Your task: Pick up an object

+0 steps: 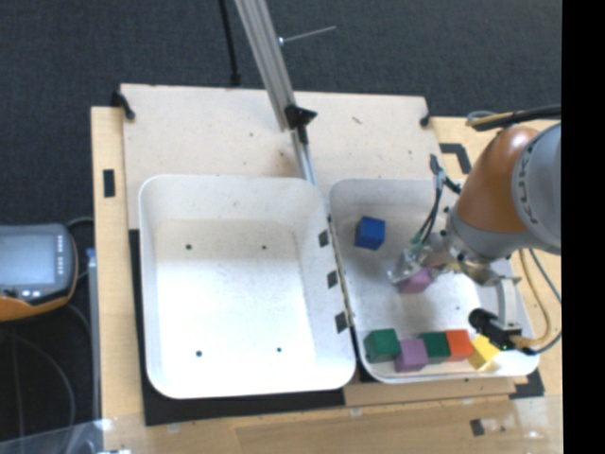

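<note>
In the right bin [378, 200] my gripper [410, 267] hangs low near the middle, reaching in from the right. A small pink-purple block [417, 281] lies right at its tip, partly covered by it. I cannot tell whether the block is gripped or only touched. A blue cube [370, 233] sits apart, up and to the left of the gripper. Along the bin's front wall lie a green block [382, 344], a purple block [411, 355], a second green block [436, 345], an orange block [458, 343] and a yellow block [482, 352].
The left bin [156, 253] stands beside the right one, their walls meeting near the middle. A slanted metal bar [269, 60] runs from the top down to the bins' back edge. The arm's orange band [496, 183] looms over the right bin's right side.
</note>
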Tool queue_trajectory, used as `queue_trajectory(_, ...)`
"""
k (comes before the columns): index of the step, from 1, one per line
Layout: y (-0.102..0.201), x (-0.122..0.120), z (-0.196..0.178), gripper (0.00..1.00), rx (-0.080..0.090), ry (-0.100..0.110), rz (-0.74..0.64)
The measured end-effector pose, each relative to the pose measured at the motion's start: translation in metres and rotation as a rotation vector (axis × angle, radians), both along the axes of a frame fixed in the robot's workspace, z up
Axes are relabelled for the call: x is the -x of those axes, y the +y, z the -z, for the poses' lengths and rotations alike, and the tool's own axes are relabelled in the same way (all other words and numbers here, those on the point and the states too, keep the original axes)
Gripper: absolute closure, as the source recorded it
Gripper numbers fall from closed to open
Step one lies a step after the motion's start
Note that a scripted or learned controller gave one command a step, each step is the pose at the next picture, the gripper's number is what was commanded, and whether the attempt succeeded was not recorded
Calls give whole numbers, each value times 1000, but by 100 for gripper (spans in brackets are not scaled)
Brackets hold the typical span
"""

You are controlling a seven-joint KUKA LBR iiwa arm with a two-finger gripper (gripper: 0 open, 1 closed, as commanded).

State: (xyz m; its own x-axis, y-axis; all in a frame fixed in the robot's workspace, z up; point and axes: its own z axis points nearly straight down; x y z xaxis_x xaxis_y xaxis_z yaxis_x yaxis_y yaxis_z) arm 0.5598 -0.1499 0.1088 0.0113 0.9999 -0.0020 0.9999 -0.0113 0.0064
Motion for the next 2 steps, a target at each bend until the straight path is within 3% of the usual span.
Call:
queue_trajectory(1, 62, 75, 9, 100, 0, -1, -8)
queue_trajectory(2, 146, 71, -92, 100, -4, -3, -21)
